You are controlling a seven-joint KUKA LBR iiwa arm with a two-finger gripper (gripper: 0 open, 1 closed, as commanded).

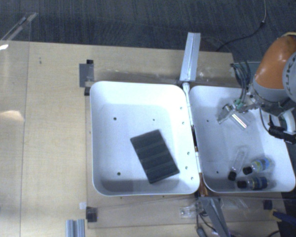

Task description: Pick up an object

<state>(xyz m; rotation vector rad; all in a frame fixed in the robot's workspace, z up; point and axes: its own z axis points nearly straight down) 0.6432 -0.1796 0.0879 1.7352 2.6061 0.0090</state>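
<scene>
Fingers of our gripper [232, 116] look spread and bare above the right bin [207, 132]; nothing is picked yet. We judge the grasp remains: small bottles [251, 174] lie near its front edge, a dark pad [154, 156] in the left bin [103, 132]

No legible text, labels, brand marks, numbers or signs are found anywhere in the camera view. The dark ribbed pad [154, 156] in the left bin [101, 132] carries no printing that can be read. The small bottles [251, 174] in the right bin [207, 132] are too small and blurred for any label to be made out. No markings are seen on the surface [44, 132] either.
</scene>
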